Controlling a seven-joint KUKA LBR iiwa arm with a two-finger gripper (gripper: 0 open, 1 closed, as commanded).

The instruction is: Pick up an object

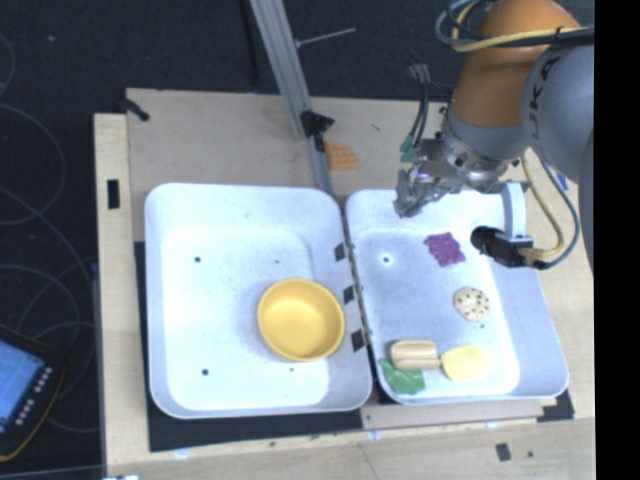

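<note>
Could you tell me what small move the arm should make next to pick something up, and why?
Probably shift the pincer toward the purple object and lower over it: the pincer sits at the far edge of the right bin, and that piece lies nearest, apart from the others.

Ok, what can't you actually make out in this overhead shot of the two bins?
- Gripper: fingers too small and blurred to tell open or shut.
- Green item: partly hidden under the tan block.
- Purple object: too blurred to identify.
- Arm: cut off by the view's right side.
</note>
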